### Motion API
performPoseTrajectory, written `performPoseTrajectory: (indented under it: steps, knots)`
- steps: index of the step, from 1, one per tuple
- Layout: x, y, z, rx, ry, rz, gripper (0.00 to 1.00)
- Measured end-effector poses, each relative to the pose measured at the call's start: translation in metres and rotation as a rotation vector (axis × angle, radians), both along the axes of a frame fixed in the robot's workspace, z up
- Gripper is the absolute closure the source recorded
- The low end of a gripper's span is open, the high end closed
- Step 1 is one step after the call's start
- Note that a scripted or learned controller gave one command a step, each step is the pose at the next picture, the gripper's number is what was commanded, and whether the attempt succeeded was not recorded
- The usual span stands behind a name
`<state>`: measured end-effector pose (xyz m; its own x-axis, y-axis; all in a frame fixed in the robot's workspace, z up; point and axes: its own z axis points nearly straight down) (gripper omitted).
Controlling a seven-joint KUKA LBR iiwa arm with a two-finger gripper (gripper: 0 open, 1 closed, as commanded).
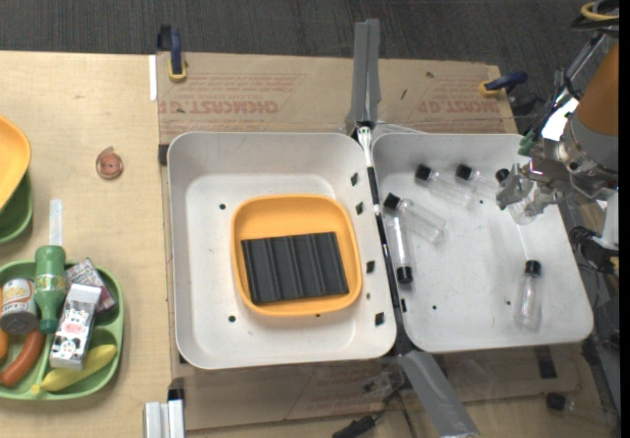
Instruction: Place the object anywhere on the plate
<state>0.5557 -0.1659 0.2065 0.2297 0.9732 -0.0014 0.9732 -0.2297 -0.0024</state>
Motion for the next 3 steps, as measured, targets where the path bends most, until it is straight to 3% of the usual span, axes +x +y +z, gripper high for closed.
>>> performPoseTrajectory:
  steps: [1, 2, 3]
  knots:
    - [0.014, 0.024, 0.017, -0.001, 0.000, 0.111, 1.00]
    - [0.046, 0.036, -0.009, 0.000, 0.000, 0.272, 1.00]
    - [0.063, 0.051, 0.009, 0.000, -0.002, 0.492, 1.00]
